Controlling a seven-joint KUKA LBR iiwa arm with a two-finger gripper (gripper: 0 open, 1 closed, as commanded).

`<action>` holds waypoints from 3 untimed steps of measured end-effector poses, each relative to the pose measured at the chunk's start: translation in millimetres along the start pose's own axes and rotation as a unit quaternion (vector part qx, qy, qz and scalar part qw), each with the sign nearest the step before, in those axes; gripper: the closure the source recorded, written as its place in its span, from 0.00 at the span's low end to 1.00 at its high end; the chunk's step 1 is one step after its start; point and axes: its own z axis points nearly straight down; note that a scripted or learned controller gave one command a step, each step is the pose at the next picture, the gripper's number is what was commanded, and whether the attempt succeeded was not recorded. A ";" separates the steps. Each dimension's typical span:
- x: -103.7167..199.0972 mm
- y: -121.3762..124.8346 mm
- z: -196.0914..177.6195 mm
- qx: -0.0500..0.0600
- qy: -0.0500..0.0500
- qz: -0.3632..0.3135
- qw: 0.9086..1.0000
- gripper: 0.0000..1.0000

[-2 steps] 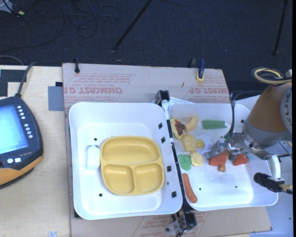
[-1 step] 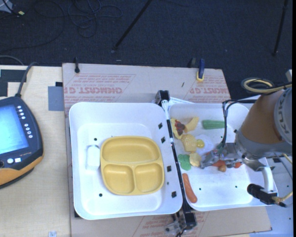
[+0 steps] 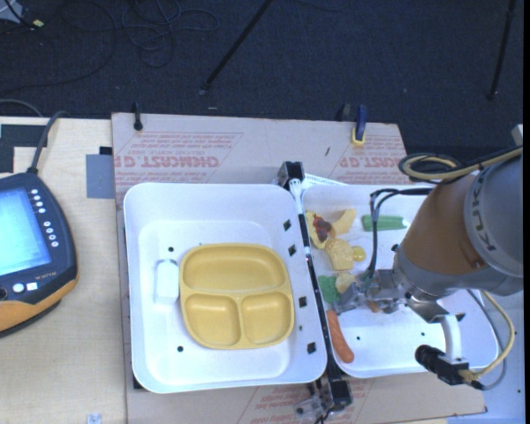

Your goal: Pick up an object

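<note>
The bench (image 3: 79, 193) carries 2 white bins side by side, their inner rims meeting along a dark divider at the centre. The arm (image 3: 464, 228), 1 in number, grey with an orange band, comes in from the right and covers much of the right bin (image 3: 397, 347), leaving its near floor bare and open. The left bin (image 3: 150, 210) holds 1 yellow tray (image 3: 237, 292) with 3 compartments, set toward the middle, with free white floor along the left wall and the near wall; 1 small white block (image 3: 166, 281) lies just beside the tray's left edge. The gripper (image 3: 364, 294) hangs low over the left part of the right bin; whether its fingers are closed or apart cannot be told. The small objects crowd that bin's left side: 1 orange carrot (image 3: 339, 336) along the divider, 2 yellow pieces (image 3: 343, 254), 1 green piece (image 3: 384, 223) near the far wall, 1 green piece (image 3: 328, 287) just beside the gripper.
</note>
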 end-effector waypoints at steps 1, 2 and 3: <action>0.0 12.2 0.2 0.000 -0.001 0.001 1.000 0.00; 3.5 38.3 0.1 -0.001 -0.001 0.000 1.000 0.00; 6.9 72.6 -0.1 -0.001 -0.001 0.000 1.000 0.00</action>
